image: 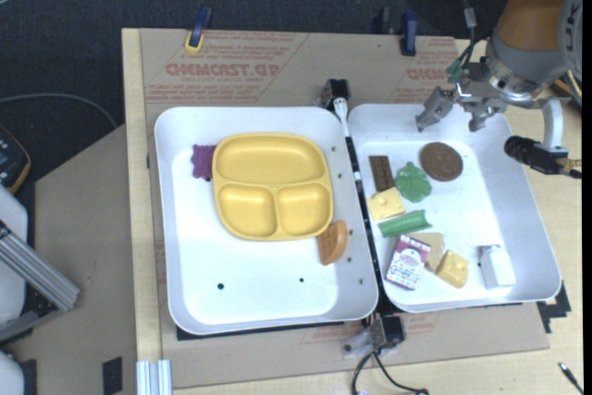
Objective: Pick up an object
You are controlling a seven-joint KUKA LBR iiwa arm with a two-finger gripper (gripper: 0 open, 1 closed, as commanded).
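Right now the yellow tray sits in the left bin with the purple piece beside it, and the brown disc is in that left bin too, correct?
Not quite. The camera view shows the brown disc in the right bin, near the gripper. The rest stands: the yellow tray sits in the left bin with the purple piece beside it.

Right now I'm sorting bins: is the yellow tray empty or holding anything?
Empty. The yellow tray lies right side up in the left bin, all three compartments bare.
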